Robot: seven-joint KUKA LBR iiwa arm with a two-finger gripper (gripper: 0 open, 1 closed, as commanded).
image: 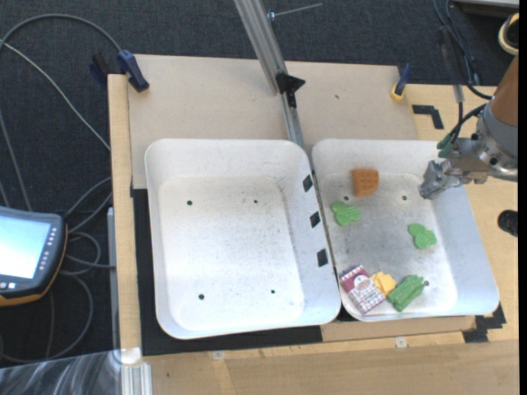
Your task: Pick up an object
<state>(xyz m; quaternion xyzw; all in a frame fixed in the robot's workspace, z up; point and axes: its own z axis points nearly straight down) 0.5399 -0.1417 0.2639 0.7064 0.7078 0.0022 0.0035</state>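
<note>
The right bin [465, 220] holds an orange-brown block [365, 180] near its back, a green piece [346, 215] at its left, and another green piece [422, 236] to the right. At its front lie a red-and-white packet [360, 289], a small yellow piece [384, 284] and a green object [407, 292]. My gripper [433, 184] hangs over the bin's right back part, right of the orange-brown block and above the right green piece. Nothing shows between its fingers.
The left bin [165, 171] stands beside the right one. A slanted metal pole [262, 39] rises from between the bins at the back. Blue clamps [132, 68] grip the board's back corners. A handheld pendant [25, 253] lies off the bench at left.
</note>
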